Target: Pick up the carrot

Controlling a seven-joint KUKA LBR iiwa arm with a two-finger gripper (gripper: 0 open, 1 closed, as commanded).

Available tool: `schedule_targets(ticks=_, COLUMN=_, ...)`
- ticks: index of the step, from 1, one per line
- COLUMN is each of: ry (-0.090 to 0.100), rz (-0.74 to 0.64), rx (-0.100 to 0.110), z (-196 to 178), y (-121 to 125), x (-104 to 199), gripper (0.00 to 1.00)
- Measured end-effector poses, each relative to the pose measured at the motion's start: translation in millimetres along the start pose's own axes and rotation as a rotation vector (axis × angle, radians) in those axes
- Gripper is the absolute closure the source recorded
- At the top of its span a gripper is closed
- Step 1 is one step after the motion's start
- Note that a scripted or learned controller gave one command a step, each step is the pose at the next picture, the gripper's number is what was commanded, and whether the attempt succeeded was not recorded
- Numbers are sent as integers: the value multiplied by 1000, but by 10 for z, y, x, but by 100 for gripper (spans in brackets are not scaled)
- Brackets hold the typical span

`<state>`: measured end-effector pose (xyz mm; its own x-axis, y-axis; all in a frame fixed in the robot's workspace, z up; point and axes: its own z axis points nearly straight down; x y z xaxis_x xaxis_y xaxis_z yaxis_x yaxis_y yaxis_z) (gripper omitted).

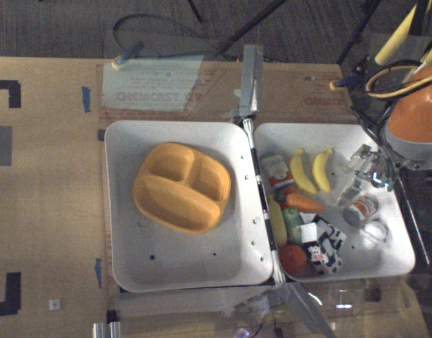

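Note:
The carrot [305, 203] is orange and lies on its side near the middle of the right bin [397, 248], tip pointing right, just below two yellow bananas [304, 172]. My gripper [357, 172] hovers over the right part of that bin, to the right of the carrot and apart from it. It is open and nothing sits between its fingers. The orange band of the arm [413, 122] rises above the bin's right rim.
Around the carrot lie a red-and-white packet [275, 167], a green item [292, 224], a red tomato [293, 258], a cow-patterned item [326, 248], a small can [361, 208] and a clear cup [376, 230]. The left bin [124, 189] holds a yellow divided plate [181, 186].

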<state>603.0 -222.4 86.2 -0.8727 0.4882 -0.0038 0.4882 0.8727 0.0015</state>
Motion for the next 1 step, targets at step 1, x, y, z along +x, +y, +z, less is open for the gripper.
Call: schedule_targets(ticks=1, ry=-3, rz=-32, rx=-2, z=-889, y=954, x=130, gripper=0)
